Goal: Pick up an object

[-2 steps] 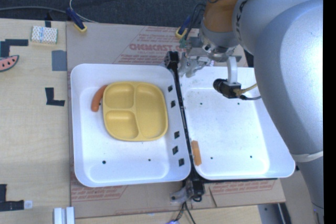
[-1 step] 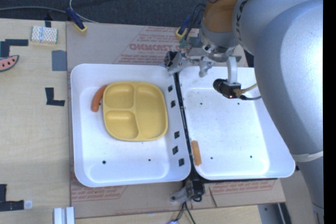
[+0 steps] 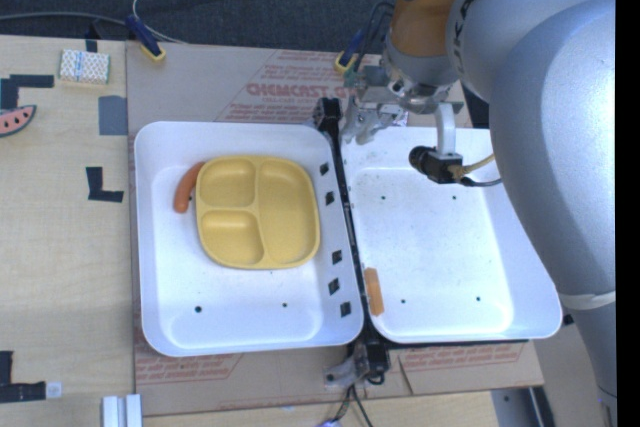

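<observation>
hand [image 3: 372,120] grip unclear | left bin [image 3: 160,315]: yellow tray [image 3: 258,212], carrot [image 3: 185,187]

Grey arm [image 3: 540,105] reaching in, end effector [image 3: 365,120] low

We count two white bins [image 3: 160,315] [image 3: 520,305], one yellow divided plate [image 3: 258,212], and two orange carrot-like pieces [image 3: 185,188] [image 3: 373,291].
</observation>
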Robot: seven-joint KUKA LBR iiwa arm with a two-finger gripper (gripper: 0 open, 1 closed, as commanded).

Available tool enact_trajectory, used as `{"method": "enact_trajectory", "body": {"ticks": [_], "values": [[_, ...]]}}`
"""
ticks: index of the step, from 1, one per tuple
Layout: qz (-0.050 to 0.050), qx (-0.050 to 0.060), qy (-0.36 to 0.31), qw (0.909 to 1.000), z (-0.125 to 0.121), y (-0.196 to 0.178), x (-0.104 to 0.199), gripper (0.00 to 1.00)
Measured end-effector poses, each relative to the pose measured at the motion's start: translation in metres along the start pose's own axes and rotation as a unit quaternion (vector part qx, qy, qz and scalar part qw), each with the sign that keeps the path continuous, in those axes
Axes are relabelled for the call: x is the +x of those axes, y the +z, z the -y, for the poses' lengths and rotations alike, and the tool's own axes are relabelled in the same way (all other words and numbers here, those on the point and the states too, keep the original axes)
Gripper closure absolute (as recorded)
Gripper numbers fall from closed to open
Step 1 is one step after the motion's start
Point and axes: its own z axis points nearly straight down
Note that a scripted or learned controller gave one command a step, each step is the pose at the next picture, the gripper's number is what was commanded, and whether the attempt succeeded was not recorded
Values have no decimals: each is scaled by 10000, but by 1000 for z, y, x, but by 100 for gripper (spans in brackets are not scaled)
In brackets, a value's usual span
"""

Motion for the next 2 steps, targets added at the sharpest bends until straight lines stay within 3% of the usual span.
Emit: {"method": "enact_trajectory", "body": {"ticks": [1,2], "values": [[5,-1,0,10000,0,0,0,0],[10,2,-4,10000,0,-10,0,100]]}}
